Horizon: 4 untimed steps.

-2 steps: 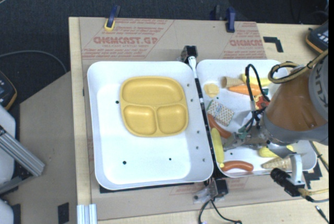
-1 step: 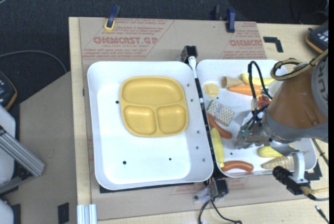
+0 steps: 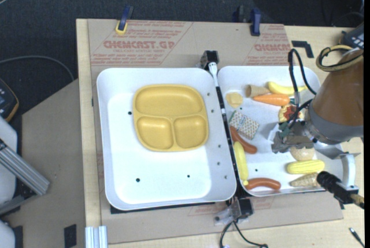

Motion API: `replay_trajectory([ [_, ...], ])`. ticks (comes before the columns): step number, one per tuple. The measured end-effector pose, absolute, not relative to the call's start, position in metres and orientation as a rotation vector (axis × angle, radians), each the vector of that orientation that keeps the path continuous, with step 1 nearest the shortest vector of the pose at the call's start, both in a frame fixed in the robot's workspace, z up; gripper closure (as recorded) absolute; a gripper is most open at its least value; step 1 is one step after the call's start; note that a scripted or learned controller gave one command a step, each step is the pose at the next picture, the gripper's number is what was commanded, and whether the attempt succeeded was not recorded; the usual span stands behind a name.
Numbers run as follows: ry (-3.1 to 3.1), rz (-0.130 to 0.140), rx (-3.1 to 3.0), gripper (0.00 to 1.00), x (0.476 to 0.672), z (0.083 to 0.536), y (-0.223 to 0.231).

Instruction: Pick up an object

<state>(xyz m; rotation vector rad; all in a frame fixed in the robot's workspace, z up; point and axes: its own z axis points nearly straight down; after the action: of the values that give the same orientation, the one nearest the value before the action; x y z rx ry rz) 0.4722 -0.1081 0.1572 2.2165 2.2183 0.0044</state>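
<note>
Jaws [image 3: 284, 143] over right bin [image 3: 261, 76], toy food beside

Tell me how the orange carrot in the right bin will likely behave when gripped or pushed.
The carrot looks like smooth moulded plastic, so probably stiff, light and somewhat slippery. Its tapered, rounded shape suggests it may roll or pivot if nudged. It lies against a banana, which could shift with it.

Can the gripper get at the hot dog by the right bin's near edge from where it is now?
Probably yes: the hot dog lies uncovered near the gripper, though the bin's rim crowds it.
</note>
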Motion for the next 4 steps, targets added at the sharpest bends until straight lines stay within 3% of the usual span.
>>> replay_trajectory([
  [2, 2.219, 0.004, 2.216, 1.0, 0.479, 0.226, -0.109],
  [4, 2.222, 0.004, 2.214, 1.0, 0.587, 0.222, -0.097],
])
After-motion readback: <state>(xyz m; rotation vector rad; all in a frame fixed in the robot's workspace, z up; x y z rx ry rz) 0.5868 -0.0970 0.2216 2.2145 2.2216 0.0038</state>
